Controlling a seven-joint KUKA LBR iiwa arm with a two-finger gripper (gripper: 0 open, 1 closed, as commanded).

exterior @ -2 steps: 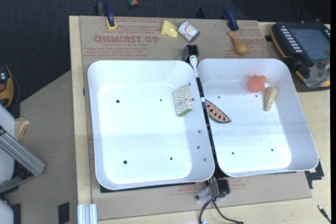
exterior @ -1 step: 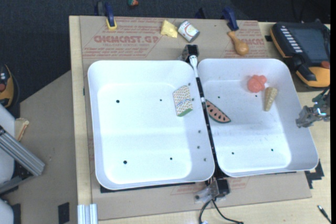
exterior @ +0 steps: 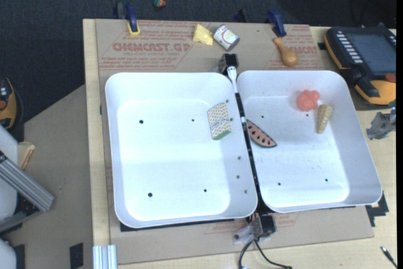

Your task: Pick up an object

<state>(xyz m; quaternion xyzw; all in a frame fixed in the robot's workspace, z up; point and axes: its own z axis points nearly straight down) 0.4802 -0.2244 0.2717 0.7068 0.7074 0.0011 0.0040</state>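
Where the two bins meet at the centre seam (exterior: 244, 135), a watermelon slice (exterior: 260, 135) lies just right of it in the right bin (exterior: 352, 154) — a patterned box (exterior: 219, 120) just left, in the left bin (exterior: 126, 135). Farther right: a pink ball (exterior: 308, 99) touching a cone (exterior: 323, 118). My jaws — cannot tell their state.

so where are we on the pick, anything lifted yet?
Done: nothing looks picked. The watermelon slice, pink ball and cone all lie on the floor of the right bin, and the patterned box lies in the left bin. In hand: nothing; no object is raised off a bin floor. Left: the whole job, approach, grasp and lift one item.
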